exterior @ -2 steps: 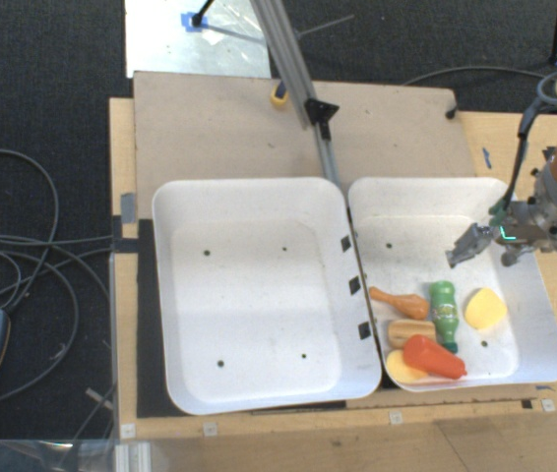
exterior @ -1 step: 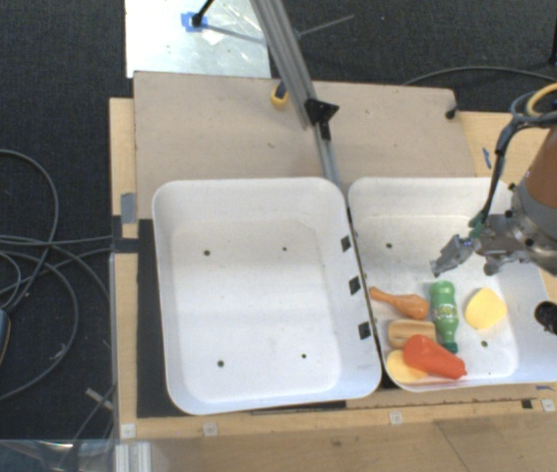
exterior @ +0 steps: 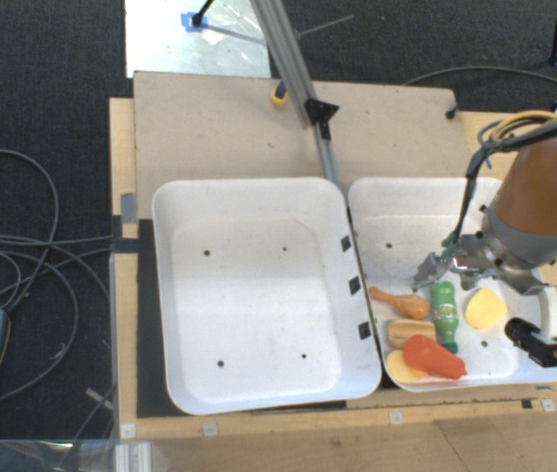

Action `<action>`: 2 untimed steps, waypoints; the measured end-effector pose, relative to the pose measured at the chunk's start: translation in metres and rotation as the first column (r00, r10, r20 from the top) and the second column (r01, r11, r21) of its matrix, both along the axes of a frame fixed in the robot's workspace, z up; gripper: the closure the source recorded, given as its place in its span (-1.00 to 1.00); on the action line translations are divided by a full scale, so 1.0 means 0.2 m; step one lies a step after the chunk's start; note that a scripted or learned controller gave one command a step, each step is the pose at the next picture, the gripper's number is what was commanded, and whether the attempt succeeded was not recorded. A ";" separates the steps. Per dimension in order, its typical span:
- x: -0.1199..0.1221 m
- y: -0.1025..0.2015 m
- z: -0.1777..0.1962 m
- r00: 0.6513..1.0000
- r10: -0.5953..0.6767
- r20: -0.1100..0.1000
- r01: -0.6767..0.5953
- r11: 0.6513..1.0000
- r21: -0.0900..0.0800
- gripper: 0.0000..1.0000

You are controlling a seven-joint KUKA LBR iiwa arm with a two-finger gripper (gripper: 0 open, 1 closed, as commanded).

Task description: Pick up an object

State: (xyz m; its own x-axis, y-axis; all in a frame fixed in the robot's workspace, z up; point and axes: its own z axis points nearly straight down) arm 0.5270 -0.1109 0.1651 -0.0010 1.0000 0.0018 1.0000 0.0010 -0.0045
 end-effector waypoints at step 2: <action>0.01 -0.01 -0.24 1.000 -0.002 0.007 0.002 1.000 -0.002 1.00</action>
